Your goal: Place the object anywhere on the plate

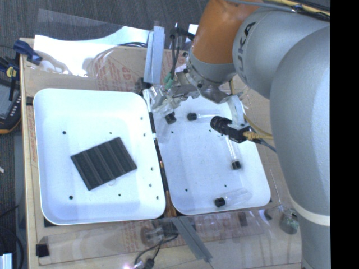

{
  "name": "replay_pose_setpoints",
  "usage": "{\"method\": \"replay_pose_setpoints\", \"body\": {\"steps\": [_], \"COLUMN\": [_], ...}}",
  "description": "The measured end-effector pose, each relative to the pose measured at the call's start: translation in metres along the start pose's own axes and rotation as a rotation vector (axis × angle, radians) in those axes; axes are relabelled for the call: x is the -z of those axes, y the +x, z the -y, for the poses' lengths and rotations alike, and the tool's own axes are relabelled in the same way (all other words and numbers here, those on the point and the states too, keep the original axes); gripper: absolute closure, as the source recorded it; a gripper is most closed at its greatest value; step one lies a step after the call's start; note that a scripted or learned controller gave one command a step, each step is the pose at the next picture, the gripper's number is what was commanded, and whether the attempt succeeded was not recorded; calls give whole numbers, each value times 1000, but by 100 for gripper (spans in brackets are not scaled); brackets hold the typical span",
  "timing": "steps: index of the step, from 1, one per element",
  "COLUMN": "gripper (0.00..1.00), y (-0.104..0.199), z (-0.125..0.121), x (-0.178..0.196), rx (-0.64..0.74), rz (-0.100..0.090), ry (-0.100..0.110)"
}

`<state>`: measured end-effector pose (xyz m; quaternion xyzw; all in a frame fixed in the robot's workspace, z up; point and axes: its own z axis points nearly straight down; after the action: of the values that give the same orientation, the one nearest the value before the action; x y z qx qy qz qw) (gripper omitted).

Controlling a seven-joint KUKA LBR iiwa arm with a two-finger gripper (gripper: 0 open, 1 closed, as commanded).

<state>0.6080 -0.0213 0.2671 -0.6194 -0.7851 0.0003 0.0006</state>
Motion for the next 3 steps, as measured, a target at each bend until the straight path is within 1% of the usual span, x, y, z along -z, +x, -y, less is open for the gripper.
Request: {"method": "replay_pose_setpoints", "body": {"steps": [1,2,3], "gripper": [100,100,100], "y": [77,118,225], "z": [-42,-78,-100], "x": [20,78,47], "rx": [84,-311,-141], "rz": [0,1,1], "ry": [-1,0,2]}}
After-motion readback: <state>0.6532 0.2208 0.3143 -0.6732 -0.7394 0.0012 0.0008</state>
